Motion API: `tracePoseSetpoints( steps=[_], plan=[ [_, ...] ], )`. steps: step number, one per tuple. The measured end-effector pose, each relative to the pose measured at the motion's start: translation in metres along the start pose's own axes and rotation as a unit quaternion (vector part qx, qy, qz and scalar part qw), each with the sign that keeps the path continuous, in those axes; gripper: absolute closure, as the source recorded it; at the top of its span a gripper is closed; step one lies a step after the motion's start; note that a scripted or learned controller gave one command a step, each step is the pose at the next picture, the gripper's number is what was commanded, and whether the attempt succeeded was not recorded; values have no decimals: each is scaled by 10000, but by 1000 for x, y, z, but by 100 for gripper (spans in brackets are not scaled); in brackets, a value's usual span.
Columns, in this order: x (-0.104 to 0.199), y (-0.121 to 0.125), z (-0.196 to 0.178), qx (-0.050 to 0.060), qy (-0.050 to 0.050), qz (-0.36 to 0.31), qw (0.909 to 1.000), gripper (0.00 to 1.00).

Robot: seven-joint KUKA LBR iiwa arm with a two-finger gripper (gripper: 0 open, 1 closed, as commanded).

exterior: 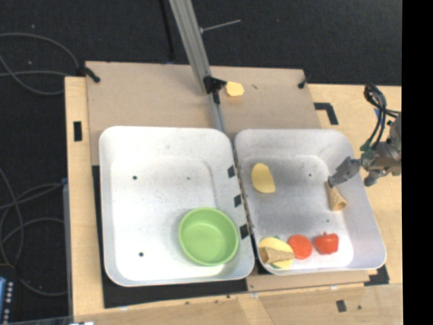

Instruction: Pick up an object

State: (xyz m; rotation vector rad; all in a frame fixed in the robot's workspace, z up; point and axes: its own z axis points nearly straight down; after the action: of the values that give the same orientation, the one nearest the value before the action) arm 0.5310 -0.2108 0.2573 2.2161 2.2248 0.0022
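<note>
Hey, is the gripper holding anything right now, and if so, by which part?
It cannot be told. The gripper sits at the right bin's right side, just above a small tan object, but the view is too coarse to show a hold.

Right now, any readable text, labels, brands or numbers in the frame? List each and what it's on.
None readable.
Round green plastic bowl: plain, no print.
Two shallow white bins: dark specks, no lettering.
Small food-shaped pieces, such as the yellow one and red one: unmarked.
Grey two-finger gripper: too small and blurred to show any label.
</note>
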Motion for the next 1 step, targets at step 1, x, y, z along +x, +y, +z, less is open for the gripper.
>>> tracePoseSetpoints(
  steps=[1],
  plan=[
    [0, 0, 0, -1, 2, 2, 10000, 0]
  ],
)
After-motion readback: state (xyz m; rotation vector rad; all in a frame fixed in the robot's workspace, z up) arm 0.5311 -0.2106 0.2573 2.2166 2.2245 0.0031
